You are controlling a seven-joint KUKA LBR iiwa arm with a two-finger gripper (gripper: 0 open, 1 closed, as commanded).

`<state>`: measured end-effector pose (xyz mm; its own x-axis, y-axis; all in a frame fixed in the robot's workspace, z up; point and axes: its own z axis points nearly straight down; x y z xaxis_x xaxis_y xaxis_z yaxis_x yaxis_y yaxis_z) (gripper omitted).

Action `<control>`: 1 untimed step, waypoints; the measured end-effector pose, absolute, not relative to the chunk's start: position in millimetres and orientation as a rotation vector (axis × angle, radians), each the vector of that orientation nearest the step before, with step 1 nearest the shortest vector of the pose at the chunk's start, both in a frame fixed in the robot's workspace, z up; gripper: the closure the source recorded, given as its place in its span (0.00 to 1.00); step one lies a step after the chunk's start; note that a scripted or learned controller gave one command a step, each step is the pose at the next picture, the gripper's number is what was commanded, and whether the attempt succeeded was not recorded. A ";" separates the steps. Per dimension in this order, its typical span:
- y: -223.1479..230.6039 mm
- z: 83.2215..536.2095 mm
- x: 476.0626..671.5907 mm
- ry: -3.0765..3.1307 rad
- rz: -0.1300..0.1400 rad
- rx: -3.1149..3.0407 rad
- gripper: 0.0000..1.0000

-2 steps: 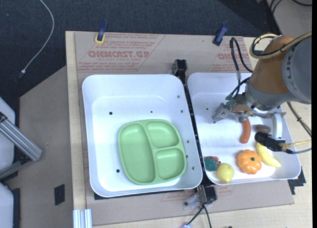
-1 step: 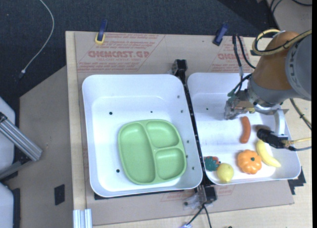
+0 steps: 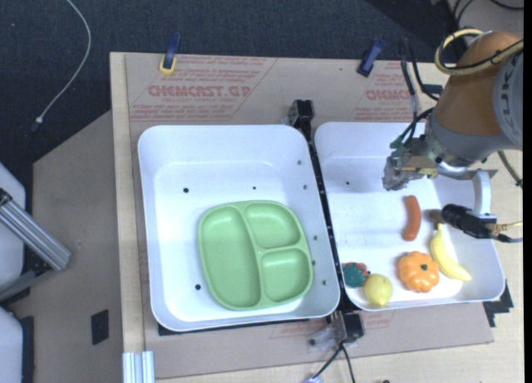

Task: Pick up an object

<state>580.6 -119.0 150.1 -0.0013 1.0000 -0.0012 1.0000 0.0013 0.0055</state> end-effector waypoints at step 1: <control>-124.5 196.3 576.9 2.217 0.004 2.218 1.00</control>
<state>576.9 -124.5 196.3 0.0003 1.0000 -0.0017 1.0000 -0.0003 0.0057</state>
